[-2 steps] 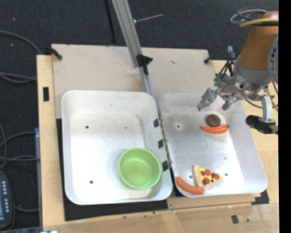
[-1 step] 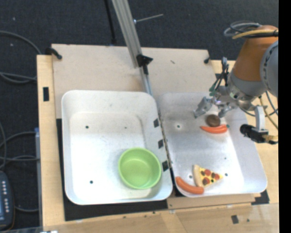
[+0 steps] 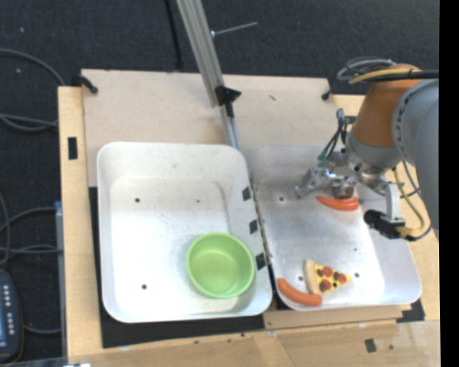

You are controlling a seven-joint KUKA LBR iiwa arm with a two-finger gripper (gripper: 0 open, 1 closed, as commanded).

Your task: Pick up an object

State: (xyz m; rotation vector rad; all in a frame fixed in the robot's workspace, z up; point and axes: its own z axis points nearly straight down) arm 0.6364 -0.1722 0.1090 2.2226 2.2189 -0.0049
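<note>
- Nearest the camera, at the front edge of the right bin (image 3: pixel 390 277), a toy pizza slice (image 3: pixel 323 277) lies flat with an orange sausage (image 3: pixel 298 293) curled just beside it on its left; both sit well apart from the arm.
- In the left bin (image 3: pixel 138 205), toward its front right corner, a green bowl (image 3: pixel 220 264) stands upright, mouth up, with nothing in it that I can make out.
- Farther back in the right bin, a second orange sausage (image 3: pixel 338 202) lies directly under the gripper (image 3: pixel 333 180), seemingly touching it or just below it. This looks like the object being gone for.
- The metal parts of the gripper hide whatever meets the sausage, so I cannot tell whether it is released, clenched or grasping that sausage.
- To do this step well, the grip should straddle the sausage across its short width, near the middle of its length, so it does not pivot or squirt out of a hold near one end.
- A straight vertical lift seems safest; the round, smooth body may roll away if nudged sideways.
- Behind, the grey arm (image 3: pixel 413 140) with its orange band reaches in from the right, and a slanted metal pole (image 3: pixel 203 40) rises from the bare bench (image 3: pixel 161 105) beyond the bins.
</note>
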